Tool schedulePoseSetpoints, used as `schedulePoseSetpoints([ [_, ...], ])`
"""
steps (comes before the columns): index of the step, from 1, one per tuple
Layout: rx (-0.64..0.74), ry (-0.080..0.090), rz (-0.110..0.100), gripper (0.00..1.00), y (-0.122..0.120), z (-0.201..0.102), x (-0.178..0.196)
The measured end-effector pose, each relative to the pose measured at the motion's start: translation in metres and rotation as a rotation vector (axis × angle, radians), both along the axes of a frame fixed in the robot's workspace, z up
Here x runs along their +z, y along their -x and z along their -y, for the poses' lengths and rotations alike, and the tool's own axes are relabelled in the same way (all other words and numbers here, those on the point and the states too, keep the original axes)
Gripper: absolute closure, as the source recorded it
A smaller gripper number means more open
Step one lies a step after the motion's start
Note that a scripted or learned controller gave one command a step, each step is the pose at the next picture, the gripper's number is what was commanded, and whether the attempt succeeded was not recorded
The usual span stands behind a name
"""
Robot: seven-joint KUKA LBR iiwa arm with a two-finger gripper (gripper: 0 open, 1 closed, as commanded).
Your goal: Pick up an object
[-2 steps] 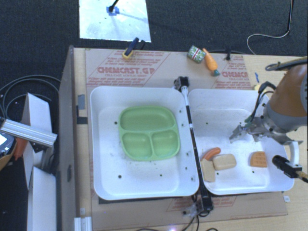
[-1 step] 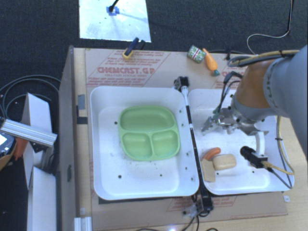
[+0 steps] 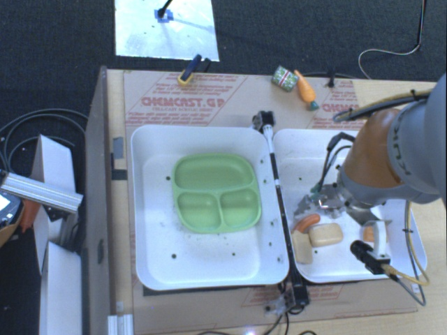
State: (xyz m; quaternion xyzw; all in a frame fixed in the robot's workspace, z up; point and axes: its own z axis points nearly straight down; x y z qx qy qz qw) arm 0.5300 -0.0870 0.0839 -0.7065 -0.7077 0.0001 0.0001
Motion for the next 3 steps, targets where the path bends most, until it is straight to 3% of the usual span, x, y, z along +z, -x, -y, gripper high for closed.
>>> schedulePoseSetpoints([
  [1,0.000,0.000,-0.001,0.00,0.010,-0.001,0.000],
  [2,0.001,-0.002,0.000,1.00,0.009,-0.001,0.010],
  [3,0.001,-0.002,0.000,0.00,0.009,-0.001,0.010],
])
